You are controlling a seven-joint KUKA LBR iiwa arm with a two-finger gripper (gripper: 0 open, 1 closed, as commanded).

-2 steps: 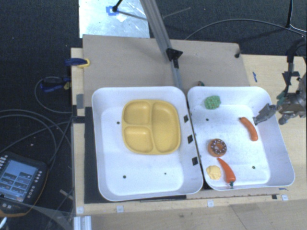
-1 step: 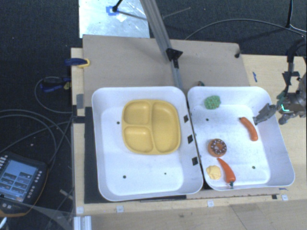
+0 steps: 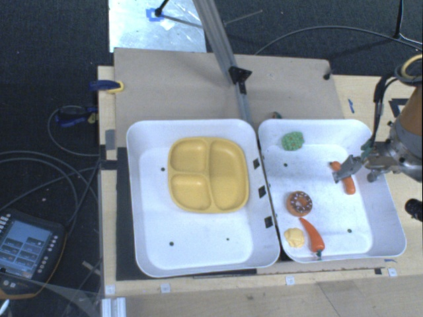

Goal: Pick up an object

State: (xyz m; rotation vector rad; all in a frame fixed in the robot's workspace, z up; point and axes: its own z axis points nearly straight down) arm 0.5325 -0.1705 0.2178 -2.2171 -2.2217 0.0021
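Far left, on the dark floor beside the bench: teach pendant with lit screen, amid loose cables. At the bench's left edge, a blue clamp.

Left bin: white, shallow, holding a yellow divided plate with three compartments, set toward the far side, right way up.

Right bin: touching the left bin along the shared rim. Near its far left corner, a green broccoli-like toy. Lower down, a chocolate-frosted doughnut; nearer still, a small pale yellow lump just beside a red-orange carrot-shaped toy, the latter lying at a slant toward the near rim.

Right of centre in the same bin: a short orange toy piece, lying on the bin floor, partly overlapped by the gripper. Claw low over this piece; cannot tell whether spread, pressed together, or pinching it.

Far right: grey arm reaching in over the bin's right rim.
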